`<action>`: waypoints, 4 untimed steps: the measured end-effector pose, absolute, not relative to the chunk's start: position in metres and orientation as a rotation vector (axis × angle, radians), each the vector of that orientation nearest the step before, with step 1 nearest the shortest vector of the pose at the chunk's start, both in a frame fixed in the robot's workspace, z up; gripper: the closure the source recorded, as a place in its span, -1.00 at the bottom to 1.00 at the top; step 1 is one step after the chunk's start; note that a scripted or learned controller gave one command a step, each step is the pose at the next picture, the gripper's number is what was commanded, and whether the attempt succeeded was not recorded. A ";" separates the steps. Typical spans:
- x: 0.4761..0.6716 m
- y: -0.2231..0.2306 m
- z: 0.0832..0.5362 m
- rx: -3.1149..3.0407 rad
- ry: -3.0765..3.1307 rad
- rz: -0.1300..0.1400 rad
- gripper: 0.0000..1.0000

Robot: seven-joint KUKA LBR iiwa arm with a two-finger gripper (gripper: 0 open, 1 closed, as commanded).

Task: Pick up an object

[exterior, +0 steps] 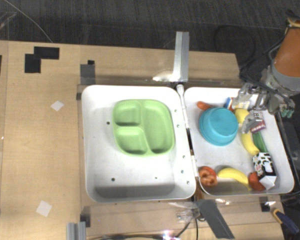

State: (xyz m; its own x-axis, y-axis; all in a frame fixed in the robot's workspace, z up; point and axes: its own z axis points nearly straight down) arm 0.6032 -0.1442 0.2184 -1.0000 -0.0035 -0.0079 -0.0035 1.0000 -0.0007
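Observation:
My gripper point(252, 113) hangs over the upper right part of the right bin point(285, 149), just right of an upturned blue bowl point(219, 125). Directly beneath it lies a yellow banana point(248, 136), with a green cucumber-like piece point(261, 142) alongside. The gripper's body hides the banana's upper end. Whether anything is held is not visible. Further toward the front of the bin lie a cow-patterned carton point(264, 165), a second banana point(233, 174), a red apple point(207, 175) and a small red item point(255, 182). An orange carrot point(204, 105) lies behind the bowl.
The left bin point(97, 149) holds a green divided plate point(142, 126). A metal post point(181, 54) stands behind the divider between the bins. The grey arm with its orange band point(291, 59) reaches in from the upper right.

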 end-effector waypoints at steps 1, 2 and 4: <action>0.586 -0.192 0.118 -0.029 3.128 -0.005 -1.00; 0.600 -0.184 0.088 0.123 3.127 -0.002 -1.00; 0.605 -0.158 0.106 0.048 3.109 -0.030 1.00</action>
State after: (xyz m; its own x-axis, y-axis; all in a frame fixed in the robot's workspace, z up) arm 0.6045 -0.1585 0.1063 -0.9990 0.0306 -0.0323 0.0312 0.9993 -0.0190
